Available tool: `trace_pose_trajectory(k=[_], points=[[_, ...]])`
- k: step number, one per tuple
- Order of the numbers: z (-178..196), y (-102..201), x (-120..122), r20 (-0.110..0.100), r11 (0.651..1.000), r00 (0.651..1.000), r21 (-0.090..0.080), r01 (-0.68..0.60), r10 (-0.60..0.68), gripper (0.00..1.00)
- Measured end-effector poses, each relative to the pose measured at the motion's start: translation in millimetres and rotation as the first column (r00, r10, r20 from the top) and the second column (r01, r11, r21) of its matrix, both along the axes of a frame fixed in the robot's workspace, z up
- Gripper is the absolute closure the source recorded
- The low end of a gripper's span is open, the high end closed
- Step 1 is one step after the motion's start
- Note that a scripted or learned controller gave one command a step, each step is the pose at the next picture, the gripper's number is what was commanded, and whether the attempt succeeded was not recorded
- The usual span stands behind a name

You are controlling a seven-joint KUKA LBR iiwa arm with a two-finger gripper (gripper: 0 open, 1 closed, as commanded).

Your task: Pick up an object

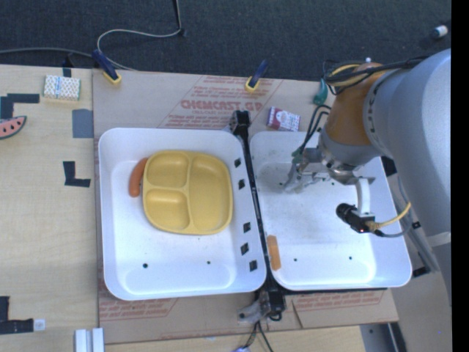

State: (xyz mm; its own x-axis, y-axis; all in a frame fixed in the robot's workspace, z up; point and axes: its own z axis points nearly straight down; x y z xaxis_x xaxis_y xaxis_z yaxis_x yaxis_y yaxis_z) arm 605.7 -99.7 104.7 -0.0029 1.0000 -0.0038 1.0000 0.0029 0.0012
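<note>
A yellow divided plate (187, 191) lies in the left bin (121, 262). An orange sausage-shaped piece (135, 179) lies against the plate's left side. A small orange piece (273, 251) lies at the left wall of the right bin (352, 270), near the front. My gripper (295, 180) hangs low over the upper middle of the right bin, pointing left and down. Nothing shows between its fingertips. The orange band of the arm (350, 116) sits above it.
A small red and white packet (282, 119) lies on the cardboard behind the right bin. Yellow and blue clamps (256, 79) hold the cardboard's far edge. A black divider (249, 196) runs between the bins. A cable with a black plug (355, 217) hangs over the right bin.
</note>
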Motion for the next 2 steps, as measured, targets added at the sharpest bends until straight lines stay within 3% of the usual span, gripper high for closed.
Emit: trace_pose_trajectory(k=[1, 2], points=[[-0.1, -0.1, 0.0, 0.000, 1.000, 1.000, 0.000, 0.000, 0.000, 0.00], [9.1, 0.6, -0.3, -0.002, 1.000, 1.000, 0.001, -0.001, 0.001, 1.00]])
